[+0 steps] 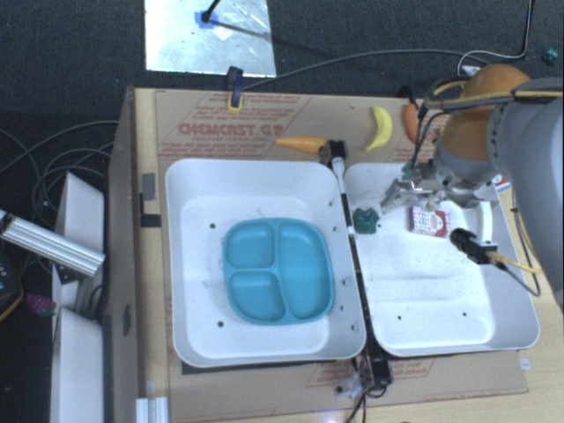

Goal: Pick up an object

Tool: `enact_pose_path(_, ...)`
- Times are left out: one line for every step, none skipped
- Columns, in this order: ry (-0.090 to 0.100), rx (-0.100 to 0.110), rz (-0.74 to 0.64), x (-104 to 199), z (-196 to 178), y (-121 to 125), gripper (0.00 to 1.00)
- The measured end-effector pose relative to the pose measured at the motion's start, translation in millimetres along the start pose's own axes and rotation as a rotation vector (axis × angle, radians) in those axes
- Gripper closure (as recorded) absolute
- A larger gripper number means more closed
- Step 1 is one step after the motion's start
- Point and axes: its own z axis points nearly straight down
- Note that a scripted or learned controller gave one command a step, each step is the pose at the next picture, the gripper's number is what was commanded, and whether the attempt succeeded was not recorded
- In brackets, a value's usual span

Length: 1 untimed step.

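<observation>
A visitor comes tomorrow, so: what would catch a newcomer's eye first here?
The bright blue divided plate in the left bin stands out most against the white. The end effector of the grey arm hangs over the far part of the right bin, close to a small red-and-white packet and a green object by the bin's left wall. A yellow banana and an orange carrot lie on the cardboard beyond the bins.

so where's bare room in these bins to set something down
The near half of the right bin is bare, on the camera's side of the green thing and red packet. Its far end is crowded by the gripper. The left bin offers just margins around the blue plate.
</observation>
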Motion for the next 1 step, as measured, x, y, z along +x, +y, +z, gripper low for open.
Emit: enact_pose_path(0.004,0.011,-0.001,43.5,4.2,21.8,0.0)
